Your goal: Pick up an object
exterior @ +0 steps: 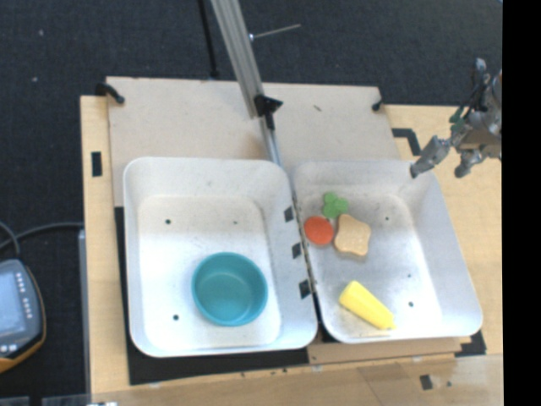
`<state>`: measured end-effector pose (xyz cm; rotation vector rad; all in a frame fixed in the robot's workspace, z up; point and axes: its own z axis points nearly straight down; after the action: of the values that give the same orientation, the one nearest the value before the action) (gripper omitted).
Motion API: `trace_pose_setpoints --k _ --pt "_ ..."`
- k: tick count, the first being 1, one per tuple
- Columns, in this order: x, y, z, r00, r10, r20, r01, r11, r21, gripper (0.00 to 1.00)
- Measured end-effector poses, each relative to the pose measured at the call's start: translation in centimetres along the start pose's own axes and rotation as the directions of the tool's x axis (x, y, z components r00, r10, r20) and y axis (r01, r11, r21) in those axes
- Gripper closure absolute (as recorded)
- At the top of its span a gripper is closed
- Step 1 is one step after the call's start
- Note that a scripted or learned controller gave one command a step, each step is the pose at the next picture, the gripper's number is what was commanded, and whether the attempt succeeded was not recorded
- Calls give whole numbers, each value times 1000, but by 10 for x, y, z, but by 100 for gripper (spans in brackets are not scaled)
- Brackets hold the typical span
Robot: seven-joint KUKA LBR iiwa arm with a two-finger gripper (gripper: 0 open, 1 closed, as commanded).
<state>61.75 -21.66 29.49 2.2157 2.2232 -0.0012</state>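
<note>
The fingers (445, 162) hang spread apart, grasping nothing, at about three o'clock in the camera view, just past the upper right corner of the right bin (448, 252). One finger tip points down and left toward that bin's corner rim; the other sits to its right, with clear space between them. The rest of the arm is mostly cut off at the view's right side.

Inside the right bin lie four small things. A green piece (335, 204) sits toward twelve o'clock of the bin's floor. Touching it at its seven o'clock side is a red-orange round piece (319, 230), close to the bin's left wall. A tan, bread-like piece (352, 236) lies just beside both, at the red piece's three o'clock. Well apart from this cluster, at about six o'clock of the bin, a yellow piece (366, 304) lies tilted on the floor.

The left bin (161, 193) holds a teal bowl (229, 288), upright, at its five o'clock area.

A metal rail (239, 49) runs down at a slant from twelve o'clock and ends at the seam between the two bins. At nine o'clock, off the table (100, 252), a handheld control unit (17, 311) rests with a cable.
</note>
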Motion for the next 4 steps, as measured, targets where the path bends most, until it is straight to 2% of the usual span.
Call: trace_pose_setpoints --k 1,2,3,4 --pt "0 0 0 1000 -1 1 1 1000 0 0" --pt "6 6 56 1000 -2 -1 2 1000 4 0" --pt "-1 5 98 1000 3 -1 -3 1000 3 0" --pt "0 2 160 1000 3 -2 -3 1000 5 0"
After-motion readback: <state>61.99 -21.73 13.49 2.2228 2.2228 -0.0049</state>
